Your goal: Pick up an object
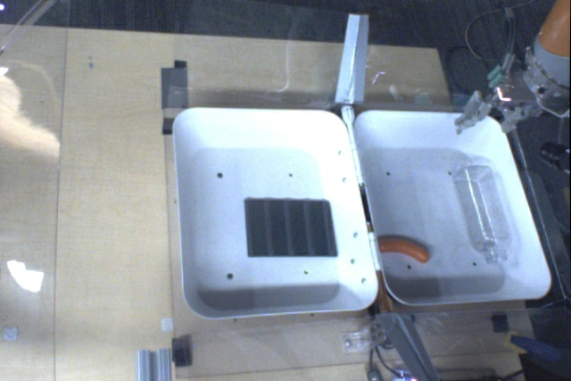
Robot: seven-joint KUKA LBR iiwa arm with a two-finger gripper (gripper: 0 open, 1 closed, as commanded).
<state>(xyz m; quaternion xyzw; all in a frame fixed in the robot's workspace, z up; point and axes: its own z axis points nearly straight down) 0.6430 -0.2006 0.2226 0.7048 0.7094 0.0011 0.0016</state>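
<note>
While the arm sits at the upper right of the frame, I read the camera view like this: the gripper (486, 105) hovers over the top right corner of the right bin (535, 285), and nothing lies between its fingers. Whether those fingers are apart or together I cannot tell at this size.

Two candidates lie in that bin. A clear plastic bottle (483, 210) rests along the bin's right side, its long axis running nearly top to bottom in the frame, tilted slightly. It lies almost straight below the gripper in the picture, so it is the nearer thing. An orange sausage-shaped object (404, 248) lies at the bin's lower left, close to the dividing wall, its long axis roughly left to right; it sits down and to the left of the gripper, farther off.

The left bin (192, 192) carries a dark ribbed tray (290, 227) near its middle.

I judge that the bottle is the shorter reach, and the fingers should close across its narrow width.
</note>
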